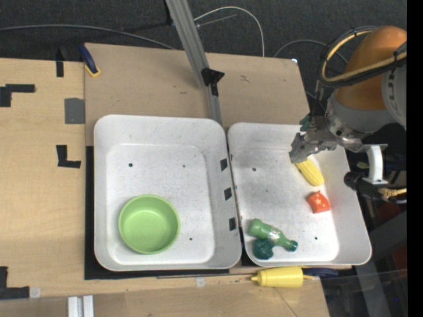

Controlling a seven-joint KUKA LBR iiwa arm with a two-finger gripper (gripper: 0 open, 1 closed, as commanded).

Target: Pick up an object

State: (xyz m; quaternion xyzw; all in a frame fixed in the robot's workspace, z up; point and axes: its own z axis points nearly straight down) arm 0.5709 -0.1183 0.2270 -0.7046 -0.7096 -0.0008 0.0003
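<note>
My gripper [303,152] hangs over the upper right part of the right bin [264,144], its tips just above and to the left of a yellow corn-like piece [310,172]. An orange-red block [318,202] lies below the yellow piece. A green bottle-shaped toy [269,232] with a teal end rests near the bin's front edge. In the left bin [158,137] sits a lime green bowl [149,223]. I see nothing held between the fingers.
A yellow bottle [280,277] lies on the bench outside the right bin's front rim. A grey pole [192,38] slants down to the bins' divider. Cables loop across the dark floor behind the bench.
</note>
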